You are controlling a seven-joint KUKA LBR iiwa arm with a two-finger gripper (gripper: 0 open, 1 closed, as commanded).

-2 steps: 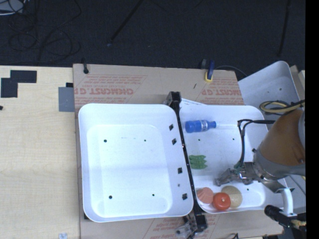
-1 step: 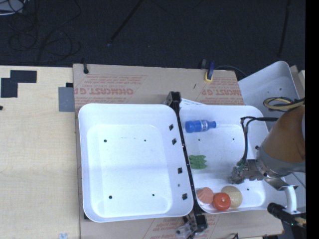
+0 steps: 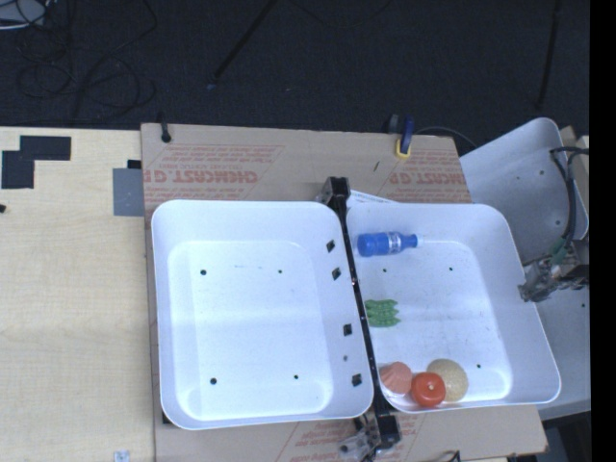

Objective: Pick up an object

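In the right bin, blue bottle, green toy.

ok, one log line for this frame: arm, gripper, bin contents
arm: right edge, outside bins | gripper: beside right bin, nothing visibly held | right bin: blue bottle, green item, three round items near front

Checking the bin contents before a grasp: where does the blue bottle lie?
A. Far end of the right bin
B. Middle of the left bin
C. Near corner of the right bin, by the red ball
A: the blue bottle lies on its side at the right bin's far end, near the divider.
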